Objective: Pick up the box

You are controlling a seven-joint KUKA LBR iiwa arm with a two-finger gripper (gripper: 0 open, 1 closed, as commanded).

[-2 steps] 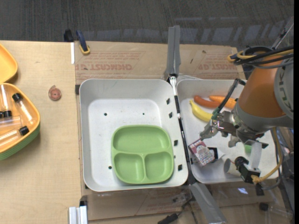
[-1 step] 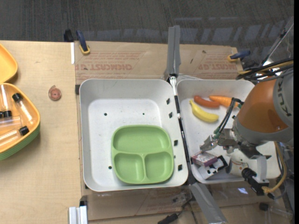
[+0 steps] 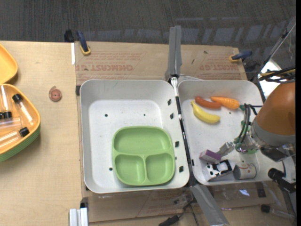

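Note:
A small purple box (image 3: 209,155) lies tilted in the right bin (image 3: 207,131), near its front. Just in front of it sits a black and white box-like item (image 3: 219,169). My gripper (image 3: 229,148) reaches in low from the right, under the arm's orange band (image 3: 281,111). Its grey tip is right beside the purple box's right end, touching or nearly so. The view does not show whether anything is held.
A yellow banana (image 3: 205,113), an orange carrot (image 3: 225,101) and a red piece (image 3: 207,102) lie at the back of the right bin. A grey cylinder (image 3: 244,172) stands by the front right. The left bin (image 3: 94,126) holds a green divided plate (image 3: 143,155).

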